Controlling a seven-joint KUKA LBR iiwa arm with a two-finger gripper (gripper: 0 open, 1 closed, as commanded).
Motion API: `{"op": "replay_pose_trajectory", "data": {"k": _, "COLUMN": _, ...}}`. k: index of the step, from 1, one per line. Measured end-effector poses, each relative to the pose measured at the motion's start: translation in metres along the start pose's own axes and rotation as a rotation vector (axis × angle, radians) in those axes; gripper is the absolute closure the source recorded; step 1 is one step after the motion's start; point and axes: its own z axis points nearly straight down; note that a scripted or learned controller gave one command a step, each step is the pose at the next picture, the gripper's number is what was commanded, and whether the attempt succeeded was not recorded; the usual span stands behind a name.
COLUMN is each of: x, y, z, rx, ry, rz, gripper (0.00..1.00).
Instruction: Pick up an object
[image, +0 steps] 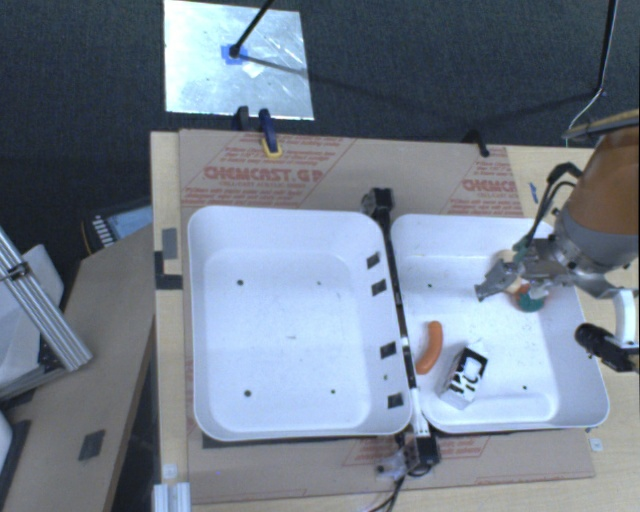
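Over the right shallow white bin (570, 400), the gripper (508, 280) hangs with its grey fingers (490, 287) spread apart, holding nothing. A small round green-and-orange object (530, 297) lies just beside them. Nearer, an orange sausage-shaped piece (430, 347) and a black-and-white box (464, 377) rest on the bin floor.

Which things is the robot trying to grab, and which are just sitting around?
For the job:
- end effector, over the right bin
- orange sausage-shaped toy
- small black-and-white box
- small round green and orange object, partly hidden beside the end effector

Just lying about:
- left bin
- blue and yellow clamp
- shiny metal sheet
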Motion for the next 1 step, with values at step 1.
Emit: {"op": "replay_pose_trajectory", "data": {"k": 1, "x": 0.0002, "y": 0.0009, "z": -0.011, "rx": -0.003, "ry": 0.0, "rz": -0.002, "gripper": 1.0}}
